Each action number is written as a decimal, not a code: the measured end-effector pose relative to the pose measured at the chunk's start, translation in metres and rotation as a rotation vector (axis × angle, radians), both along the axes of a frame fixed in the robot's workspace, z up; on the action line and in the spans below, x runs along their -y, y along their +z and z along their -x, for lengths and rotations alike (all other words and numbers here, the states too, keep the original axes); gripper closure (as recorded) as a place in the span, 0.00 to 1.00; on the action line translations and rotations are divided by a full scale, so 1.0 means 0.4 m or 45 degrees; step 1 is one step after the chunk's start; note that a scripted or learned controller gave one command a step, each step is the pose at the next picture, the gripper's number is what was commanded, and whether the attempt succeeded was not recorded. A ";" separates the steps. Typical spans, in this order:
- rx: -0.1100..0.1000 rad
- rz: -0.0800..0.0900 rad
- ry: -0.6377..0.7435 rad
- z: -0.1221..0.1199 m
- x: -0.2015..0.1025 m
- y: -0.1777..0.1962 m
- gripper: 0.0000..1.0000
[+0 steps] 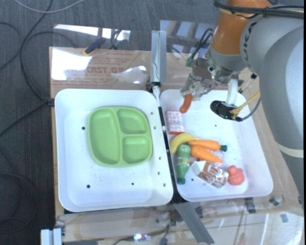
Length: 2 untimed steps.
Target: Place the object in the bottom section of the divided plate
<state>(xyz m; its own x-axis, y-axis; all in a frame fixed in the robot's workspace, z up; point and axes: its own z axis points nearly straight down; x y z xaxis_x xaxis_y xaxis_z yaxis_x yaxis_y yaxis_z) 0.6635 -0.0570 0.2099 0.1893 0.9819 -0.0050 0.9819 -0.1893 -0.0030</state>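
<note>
The gripper (190, 93) hangs over the far left corner of the right bin (247, 147), its fingers pinching the upper end of an orange toy sausage (185, 104). The sausage dangles a little tilted, just above the bin floor and close to the wall between the two bins.

The green divided plate (104, 137) lies in the middle of the left bin (71, 180) and is well apart from the sausage. It has one long section on its left side and two smaller ones on its right.

The other things in the right bin crowd its left edge and near side:
- a red-and-white packet (175, 121)
- a banana (179, 139)
- two carrots (206, 149) side by side
- a green bottle (182, 168)
- a red-and-white carton (213, 175)
- a red toy (235, 176) toward the near right corner
</note>
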 end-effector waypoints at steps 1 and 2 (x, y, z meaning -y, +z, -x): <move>0.000 -0.004 0.051 -0.005 -0.195 0.012 1.00; -0.001 -0.007 0.399 0.050 -0.379 -0.046 1.00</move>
